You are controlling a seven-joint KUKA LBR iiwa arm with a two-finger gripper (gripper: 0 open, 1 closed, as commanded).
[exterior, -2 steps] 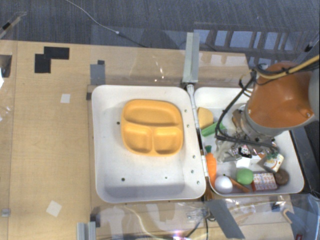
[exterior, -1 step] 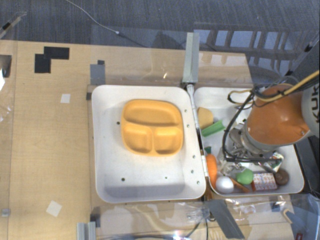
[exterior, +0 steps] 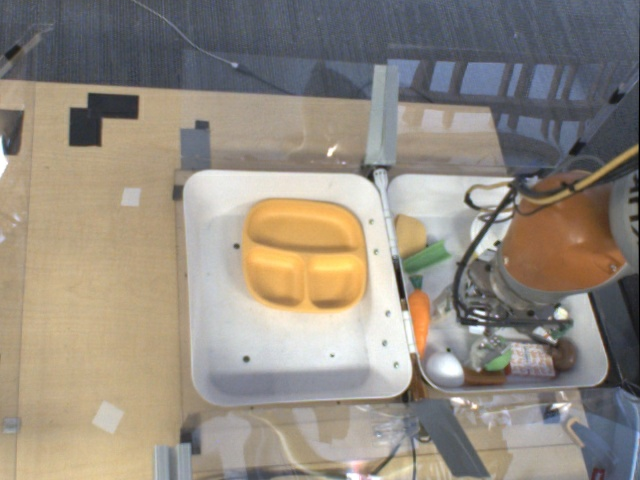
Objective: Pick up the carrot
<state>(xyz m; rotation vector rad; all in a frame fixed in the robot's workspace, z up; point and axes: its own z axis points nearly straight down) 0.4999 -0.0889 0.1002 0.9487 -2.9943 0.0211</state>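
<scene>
I see the carrot [exterior: 419,321] lying lengthwise against the left wall of the right bin [exterior: 596,360], a green piece [exterior: 427,258] above it and a silvery round thing [exterior: 444,369] below. I judge it light, stiff and smooth, best pinched across its middle. My gripper [exterior: 492,352] hangs just right of it; I cannot tell its state.

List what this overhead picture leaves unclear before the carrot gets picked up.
- Gripper: the orange wrist band covers it from above, so its state is hidden.
- Right bin: the arm hides much of its floor.
- Carrot: its full shape along the divider is hard to judge.
- Small things near the bin's front edge: too small to identify.
</scene>
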